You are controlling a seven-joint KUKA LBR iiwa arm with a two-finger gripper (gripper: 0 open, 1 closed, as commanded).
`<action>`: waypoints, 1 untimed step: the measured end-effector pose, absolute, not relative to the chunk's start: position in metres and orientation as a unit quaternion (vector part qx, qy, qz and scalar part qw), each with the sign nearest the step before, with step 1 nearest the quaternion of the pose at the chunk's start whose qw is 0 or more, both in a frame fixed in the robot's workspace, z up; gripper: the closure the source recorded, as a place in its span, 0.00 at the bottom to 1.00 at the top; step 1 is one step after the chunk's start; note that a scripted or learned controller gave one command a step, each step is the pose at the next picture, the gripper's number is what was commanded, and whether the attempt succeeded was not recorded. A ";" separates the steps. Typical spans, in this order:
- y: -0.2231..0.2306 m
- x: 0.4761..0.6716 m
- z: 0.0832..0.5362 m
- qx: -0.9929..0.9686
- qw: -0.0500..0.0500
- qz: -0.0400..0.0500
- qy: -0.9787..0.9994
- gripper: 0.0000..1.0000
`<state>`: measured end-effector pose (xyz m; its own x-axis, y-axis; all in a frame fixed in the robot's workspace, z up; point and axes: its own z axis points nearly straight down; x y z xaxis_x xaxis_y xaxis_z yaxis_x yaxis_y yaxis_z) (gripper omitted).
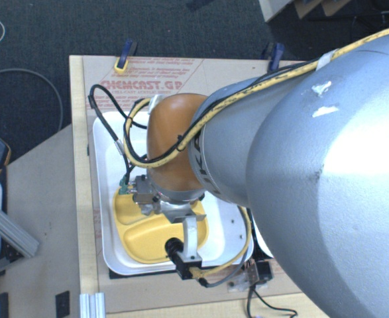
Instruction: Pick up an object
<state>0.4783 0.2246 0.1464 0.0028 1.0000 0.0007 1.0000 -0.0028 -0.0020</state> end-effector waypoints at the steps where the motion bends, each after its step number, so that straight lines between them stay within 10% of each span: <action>1: 0.227 0.484 0.108 -0.707 -0.004 -0.009 -0.707 1.00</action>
